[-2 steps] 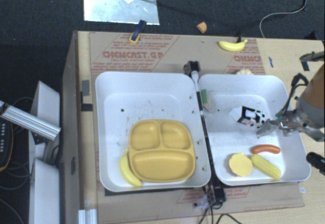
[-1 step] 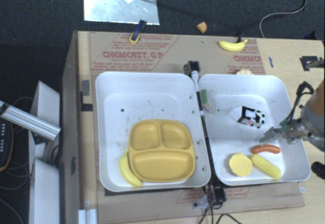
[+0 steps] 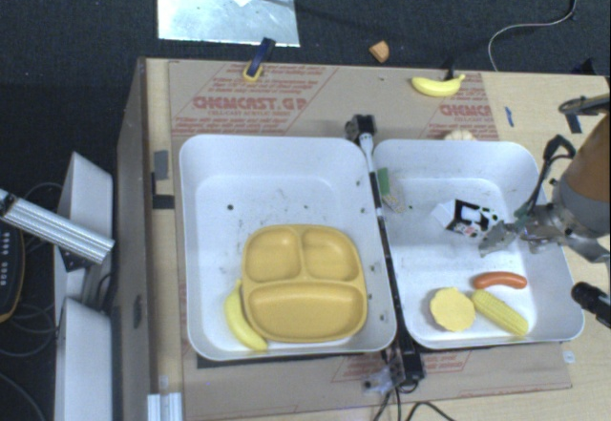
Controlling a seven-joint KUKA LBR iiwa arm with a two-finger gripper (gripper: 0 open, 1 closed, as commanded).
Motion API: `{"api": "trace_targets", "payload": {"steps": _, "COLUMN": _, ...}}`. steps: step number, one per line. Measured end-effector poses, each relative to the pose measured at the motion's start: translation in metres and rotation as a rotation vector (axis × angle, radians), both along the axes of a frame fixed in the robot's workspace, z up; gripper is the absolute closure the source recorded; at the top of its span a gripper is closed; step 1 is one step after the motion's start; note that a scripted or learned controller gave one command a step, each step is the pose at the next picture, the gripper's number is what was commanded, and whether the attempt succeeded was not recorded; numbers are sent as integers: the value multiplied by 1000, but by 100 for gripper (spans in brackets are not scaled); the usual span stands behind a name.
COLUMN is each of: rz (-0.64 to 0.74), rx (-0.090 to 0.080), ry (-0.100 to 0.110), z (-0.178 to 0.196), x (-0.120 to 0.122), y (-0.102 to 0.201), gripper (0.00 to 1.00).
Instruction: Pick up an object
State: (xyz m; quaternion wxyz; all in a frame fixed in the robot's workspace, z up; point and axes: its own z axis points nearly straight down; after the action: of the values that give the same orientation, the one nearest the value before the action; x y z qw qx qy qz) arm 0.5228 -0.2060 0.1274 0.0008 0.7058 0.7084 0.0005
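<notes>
The right bin (image 3: 535, 166) holds an orange-red sausage (image 3: 499, 281), a yellow corn cob (image 3: 500, 311) and a round yellow piece (image 3: 452, 308) near its front. A black-and-white patterned piece (image 3: 468, 217) lies at mid-bin. My gripper (image 3: 500, 236) reaches in from the right, just right of the patterned piece and a little behind the sausage. I see nothing between its tips.
The left bin (image 3: 205, 171) holds a yellow divided plate (image 3: 304, 282) with a banana (image 3: 242, 319) at its front-left edge. A small green item (image 3: 384, 183) sits by the right bin's left wall. Another banana (image 3: 437, 84) lies on the cardboard behind the bins.
</notes>
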Motion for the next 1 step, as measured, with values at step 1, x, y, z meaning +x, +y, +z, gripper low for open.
{"api": "trace_targets", "payload": {"steps": 1, "rz": 1, "rx": -1, "ry": -1, "z": -12, "x": 64, "y": 0, "gripper": 0}}
